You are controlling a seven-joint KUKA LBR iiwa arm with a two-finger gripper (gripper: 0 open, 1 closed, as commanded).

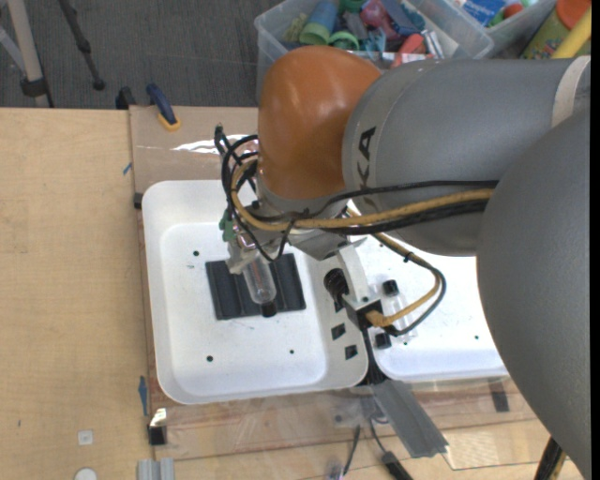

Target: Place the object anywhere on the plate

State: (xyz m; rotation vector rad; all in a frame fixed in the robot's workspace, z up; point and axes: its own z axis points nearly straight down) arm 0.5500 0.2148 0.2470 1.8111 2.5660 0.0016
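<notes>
A flat black rectangular plate [225,291] lies in the middle of the left white bin [178,356]. My gripper [260,286] hangs straight over the plate's centre, low and close to its surface. The arm's orange wrist band and grey body cover the bin's back right part. A small green bit [225,223] shows beside the wrist cables; what it is I cannot tell. No object is clearly visible at the gripper's tip.
The right white bin [459,352] holds several small black pieces [335,281] near the shared wall. A clear tub of coloured toys [375,28] stands behind the bins. A blue clamp [166,111] sits at the bench's back left. Bare wooden tabletop [66,281] lies left.
</notes>
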